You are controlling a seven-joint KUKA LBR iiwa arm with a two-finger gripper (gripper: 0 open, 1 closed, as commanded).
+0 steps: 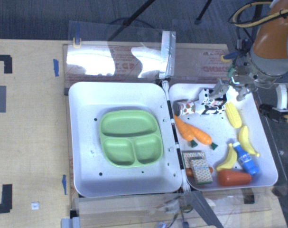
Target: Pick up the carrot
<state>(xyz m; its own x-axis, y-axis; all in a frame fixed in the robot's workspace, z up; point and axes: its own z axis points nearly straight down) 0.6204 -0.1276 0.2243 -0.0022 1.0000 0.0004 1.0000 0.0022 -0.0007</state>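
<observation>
Two shallow white bins side by side, smooth plastic with round corners: the left bin (82,127) and the right bin (267,165).

In the left bin, one green plate (131,137), smooth, with soft round corners and three hollows: one long hollow on top, two small ones below.

In the right bin, many small toys:
- One carrot (201,136), long, orange and smooth, with a little green end, lying flat and slanted near the left wall of that bin, in the middle part.
- One more orange piece (182,127), pointed, touching the carrot on its left.
- Two yellow bananas, both curved: one banana (248,141) near the right wall, the other banana (227,161) lower down.
- One yellow corn cob (233,115), bumpy.
- One blue bottle (246,160) with a white top, lying between the two bananas.
- One red sausage shape (235,177), round and shiny, near the front wall.
- Two small flat boxes (198,167), speckled, stacked by the front left corner.
- One small can (187,108) on its side.
- One black and white spotted thing (212,103) near the back wall.

One gripper (230,90), grey metal, above the back of the right bin, just beside the spotted thing and well apart from the carrot. Open or shut: cannot tell. Nothing seen held.
</observation>
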